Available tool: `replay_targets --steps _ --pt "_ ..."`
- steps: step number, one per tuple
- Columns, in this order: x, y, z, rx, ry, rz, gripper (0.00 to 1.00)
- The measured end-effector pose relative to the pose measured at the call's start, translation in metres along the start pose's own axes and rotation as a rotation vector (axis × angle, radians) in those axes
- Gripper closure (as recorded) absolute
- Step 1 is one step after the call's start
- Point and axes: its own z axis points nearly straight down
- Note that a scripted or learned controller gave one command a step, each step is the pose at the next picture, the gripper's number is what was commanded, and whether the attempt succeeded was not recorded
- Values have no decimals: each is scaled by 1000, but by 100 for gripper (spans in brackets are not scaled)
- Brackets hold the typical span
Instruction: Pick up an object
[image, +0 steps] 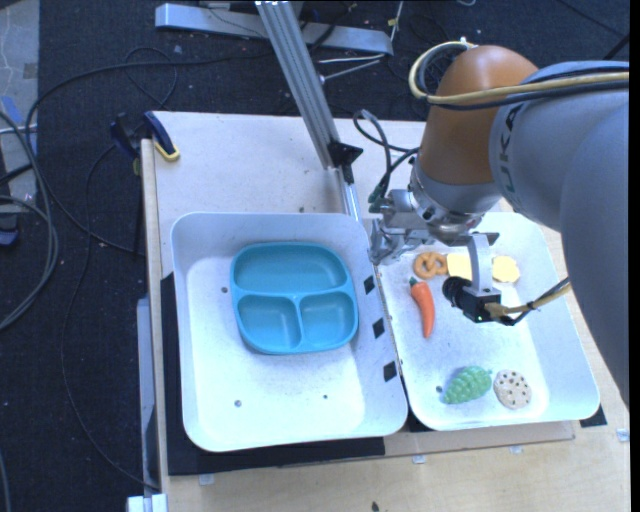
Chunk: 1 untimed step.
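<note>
One carrot (425, 308) in right bin (560, 350), long axis near-vertical, tip toward bottom; gripper (392, 240) state unclear

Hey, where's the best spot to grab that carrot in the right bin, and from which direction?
Probably the carrot at its thick orange middle, coming straight down, fingers closing across its width. It lies flat, green top toward the pretzel, with bare bin floor on both long sides.
</note>
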Motion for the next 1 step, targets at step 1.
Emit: replay_targets --steps 1 --pt "58 20 -8 -1 2 -3 100"
